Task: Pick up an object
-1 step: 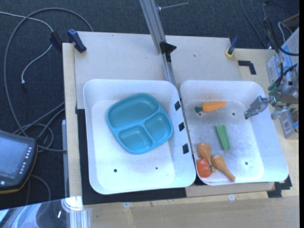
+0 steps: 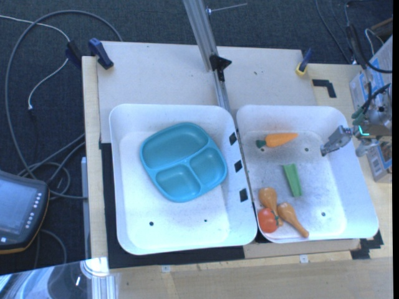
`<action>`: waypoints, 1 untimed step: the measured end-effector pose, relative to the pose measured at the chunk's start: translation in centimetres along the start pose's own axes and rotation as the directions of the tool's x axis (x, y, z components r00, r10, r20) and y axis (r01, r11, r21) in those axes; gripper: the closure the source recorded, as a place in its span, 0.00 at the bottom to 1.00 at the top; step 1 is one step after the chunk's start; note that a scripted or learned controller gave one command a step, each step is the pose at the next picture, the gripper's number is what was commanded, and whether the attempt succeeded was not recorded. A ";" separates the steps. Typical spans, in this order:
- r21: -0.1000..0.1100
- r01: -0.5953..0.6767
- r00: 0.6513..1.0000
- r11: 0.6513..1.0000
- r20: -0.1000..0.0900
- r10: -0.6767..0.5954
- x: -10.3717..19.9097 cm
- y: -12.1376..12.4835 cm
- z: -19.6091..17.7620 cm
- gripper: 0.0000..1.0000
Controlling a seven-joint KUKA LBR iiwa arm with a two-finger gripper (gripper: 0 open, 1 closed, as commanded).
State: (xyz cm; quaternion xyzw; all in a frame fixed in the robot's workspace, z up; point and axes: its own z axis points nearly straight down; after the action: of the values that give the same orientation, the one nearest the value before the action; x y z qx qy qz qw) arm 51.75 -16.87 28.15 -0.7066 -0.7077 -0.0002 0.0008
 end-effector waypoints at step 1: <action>0.006 -0.002 1.000 1.000 -0.001 0.002 -1.0 -0.3 5.2 0.00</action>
State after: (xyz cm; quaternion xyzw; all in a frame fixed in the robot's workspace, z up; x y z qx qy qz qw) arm 51.49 -17.85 22.96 -0.7073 -0.7069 0.0015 0.0034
